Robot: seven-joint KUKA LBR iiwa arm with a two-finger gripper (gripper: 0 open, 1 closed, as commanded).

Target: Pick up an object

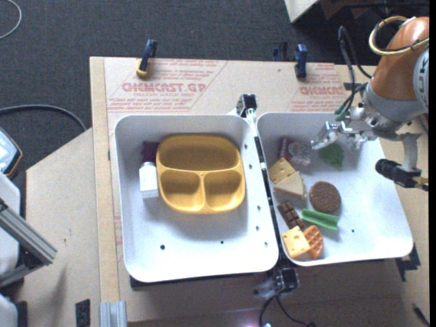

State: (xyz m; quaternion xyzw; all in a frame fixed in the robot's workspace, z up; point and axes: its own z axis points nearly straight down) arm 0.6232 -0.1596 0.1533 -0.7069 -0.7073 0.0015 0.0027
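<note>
My gripper (338, 142) hangs low over the back of the right bin (392, 210), its fingers spread apart and open. Just under and between the fingers lies a green leafy toy (334, 157); it rests on the bin floor and is not lifted. A small grey-pink object (298, 152) lies to its left. Further forward in the same bin lie a cheese wedge (285, 177), a round brown patty (325, 197), a green bean pod (320, 219), a chocolate piece (291, 214) and an orange waffle with cheese (304, 242).
The left bin (129, 203) holds a yellow divided plate (200, 172), a small white bottle (148, 180) beside it and a dark purple item (150, 148) behind it. The arm's black side fitting (395, 172) overhangs the right bin's right wall. Clamps (145, 58) sit on the board's far edge.
</note>
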